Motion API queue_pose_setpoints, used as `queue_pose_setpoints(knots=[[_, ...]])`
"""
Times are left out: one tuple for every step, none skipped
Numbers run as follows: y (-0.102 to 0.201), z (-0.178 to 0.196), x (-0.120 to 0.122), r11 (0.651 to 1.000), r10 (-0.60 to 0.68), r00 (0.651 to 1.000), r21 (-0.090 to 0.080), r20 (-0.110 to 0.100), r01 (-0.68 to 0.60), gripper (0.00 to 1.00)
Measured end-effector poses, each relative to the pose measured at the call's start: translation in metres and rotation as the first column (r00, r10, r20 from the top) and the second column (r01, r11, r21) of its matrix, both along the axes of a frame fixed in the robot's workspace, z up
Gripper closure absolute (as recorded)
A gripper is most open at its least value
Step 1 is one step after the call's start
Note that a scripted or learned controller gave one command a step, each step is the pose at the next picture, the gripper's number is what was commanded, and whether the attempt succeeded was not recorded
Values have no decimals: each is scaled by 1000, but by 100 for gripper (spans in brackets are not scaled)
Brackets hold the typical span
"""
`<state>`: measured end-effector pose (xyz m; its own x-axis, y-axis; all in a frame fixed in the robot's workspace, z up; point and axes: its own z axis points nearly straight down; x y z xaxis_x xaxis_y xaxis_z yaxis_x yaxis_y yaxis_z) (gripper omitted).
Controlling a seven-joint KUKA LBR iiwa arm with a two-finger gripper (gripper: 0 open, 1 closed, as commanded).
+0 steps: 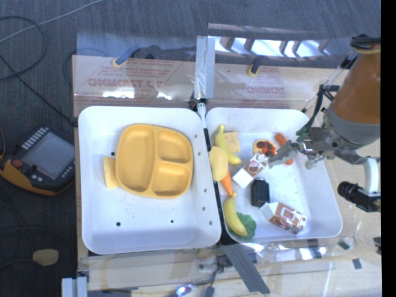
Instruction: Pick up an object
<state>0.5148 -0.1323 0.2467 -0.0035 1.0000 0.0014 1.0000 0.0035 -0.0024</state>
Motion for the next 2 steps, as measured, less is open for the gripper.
queue_pose_setpoints(knots=[[-36, -19, 64, 999, -43, 999, 0, 0, 43, 0], [-60, -149, 92, 998, -65, 998, -2, 2, 65, 0]])
